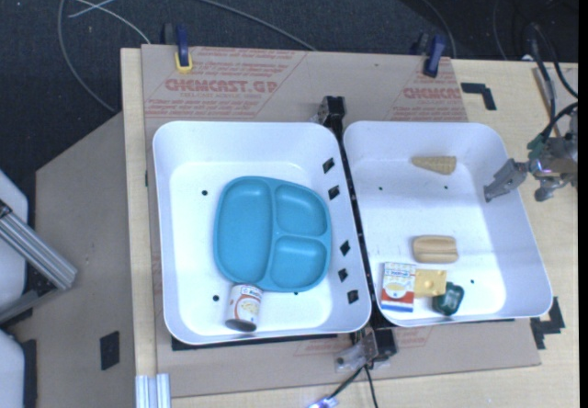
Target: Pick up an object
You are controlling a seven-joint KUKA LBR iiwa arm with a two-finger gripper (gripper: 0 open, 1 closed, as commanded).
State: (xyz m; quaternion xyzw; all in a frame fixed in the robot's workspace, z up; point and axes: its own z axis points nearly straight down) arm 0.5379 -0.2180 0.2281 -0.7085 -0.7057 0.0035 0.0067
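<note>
The two-finger gripper [516, 178] sits at the right edge of the frame, over the right rim of the right-hand shallow white bin [514, 241]. One finger shows, angled down-left toward the bin floor; whether the claw is open or closed cannot be told, and nothing is visible in it.

Candidate objects lie in this bin. A tan ridged cone-shaped piece [434, 164] rests in the upper middle, well apart from the walls. A tan bread-roll-shaped piece [434, 249] lies lower, centre. Along the lower wall sit a small white carton with red and blue print [398, 288], a yellow flat block [429, 283] touching it, and a dark green rounded object [448, 300] just beside that.

The left-hand white bin [179, 213] holds a blue plastic divided plate [272, 233] and a small printed can lying on its side [243, 307] near the lower wall.

Judgement: the cone and the roll offer open room on all sides; the lower cluster is crowded against the wall and harder to approach.
</note>
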